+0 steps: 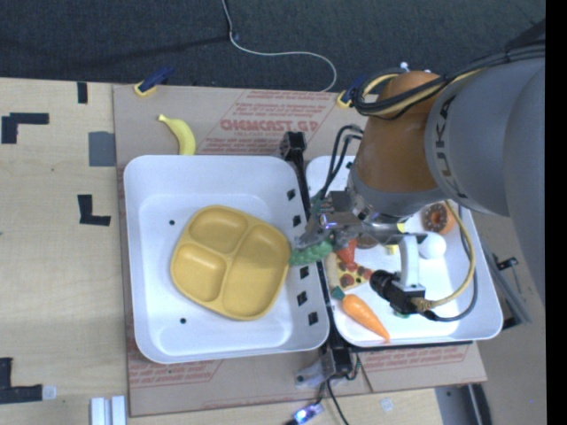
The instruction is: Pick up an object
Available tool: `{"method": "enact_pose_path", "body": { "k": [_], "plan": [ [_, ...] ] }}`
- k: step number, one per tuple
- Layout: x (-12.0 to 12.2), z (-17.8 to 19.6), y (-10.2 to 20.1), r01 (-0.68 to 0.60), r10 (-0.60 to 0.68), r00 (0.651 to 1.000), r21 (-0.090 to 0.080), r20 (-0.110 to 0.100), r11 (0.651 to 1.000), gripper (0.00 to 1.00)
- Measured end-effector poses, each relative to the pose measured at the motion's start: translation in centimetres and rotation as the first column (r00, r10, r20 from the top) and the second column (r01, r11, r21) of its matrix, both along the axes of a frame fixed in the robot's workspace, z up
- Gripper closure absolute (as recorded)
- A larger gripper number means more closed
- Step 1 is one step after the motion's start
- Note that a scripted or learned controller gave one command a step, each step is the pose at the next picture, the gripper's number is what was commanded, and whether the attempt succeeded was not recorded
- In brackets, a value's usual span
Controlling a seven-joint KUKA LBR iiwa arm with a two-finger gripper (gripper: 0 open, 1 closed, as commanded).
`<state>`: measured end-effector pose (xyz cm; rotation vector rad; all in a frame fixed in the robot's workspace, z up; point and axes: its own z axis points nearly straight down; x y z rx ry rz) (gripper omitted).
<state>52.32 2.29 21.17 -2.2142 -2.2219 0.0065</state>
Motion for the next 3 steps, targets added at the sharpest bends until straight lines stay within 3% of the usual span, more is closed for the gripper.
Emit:
{"method": "enact_pose_path", "body": {
  "k": [1,3],
  "plan": [
    [-2.9,0.0,4.6,-0.003,0.003,1.000,0.001,0.000,1.000,1.00],
    [-2.6,2.1,4.9,0.001,-0.001,1.000,0.000,0.004,1.000,1.00]
  ]
}}
